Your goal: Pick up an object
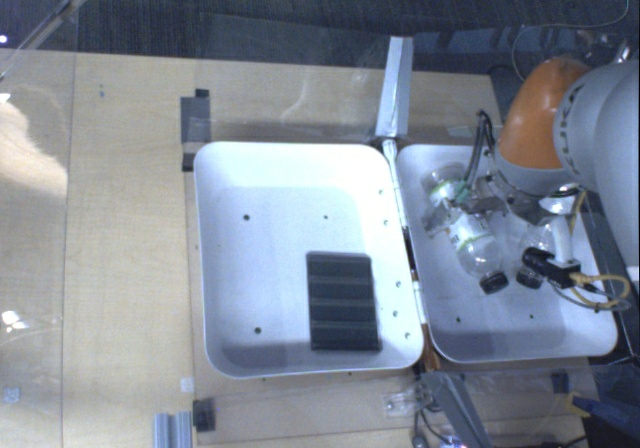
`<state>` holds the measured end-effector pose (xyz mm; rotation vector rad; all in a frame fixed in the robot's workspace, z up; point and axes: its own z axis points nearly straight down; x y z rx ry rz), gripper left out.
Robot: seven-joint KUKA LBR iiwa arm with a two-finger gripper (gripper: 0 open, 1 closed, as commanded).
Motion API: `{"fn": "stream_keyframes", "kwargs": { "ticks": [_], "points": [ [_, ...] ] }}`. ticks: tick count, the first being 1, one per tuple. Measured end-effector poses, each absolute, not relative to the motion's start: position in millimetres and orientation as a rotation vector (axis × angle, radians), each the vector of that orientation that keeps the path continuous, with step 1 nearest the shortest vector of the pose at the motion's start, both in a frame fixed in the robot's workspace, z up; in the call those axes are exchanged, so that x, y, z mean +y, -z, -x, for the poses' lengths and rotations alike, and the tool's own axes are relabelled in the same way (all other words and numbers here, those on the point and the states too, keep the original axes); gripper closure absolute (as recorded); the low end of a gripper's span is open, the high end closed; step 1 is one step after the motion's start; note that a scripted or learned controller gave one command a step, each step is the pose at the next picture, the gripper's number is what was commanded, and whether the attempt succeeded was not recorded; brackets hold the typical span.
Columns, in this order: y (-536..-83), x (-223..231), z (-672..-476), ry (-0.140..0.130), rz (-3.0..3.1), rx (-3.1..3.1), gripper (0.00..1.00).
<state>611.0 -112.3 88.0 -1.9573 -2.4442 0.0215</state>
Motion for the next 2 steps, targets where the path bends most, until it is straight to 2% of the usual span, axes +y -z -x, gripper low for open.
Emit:
{"fn": "stream_keyframes", "kwargs": {
  "ticks": [1,2],
  "points": [
    [-97.1,-111.3,-609.7,-0.025,1.948,-2.443,1.00],
    [-186.2,-50.4,-646.3,-0.009,1.835,-2.550,1.00]
  ]
}}
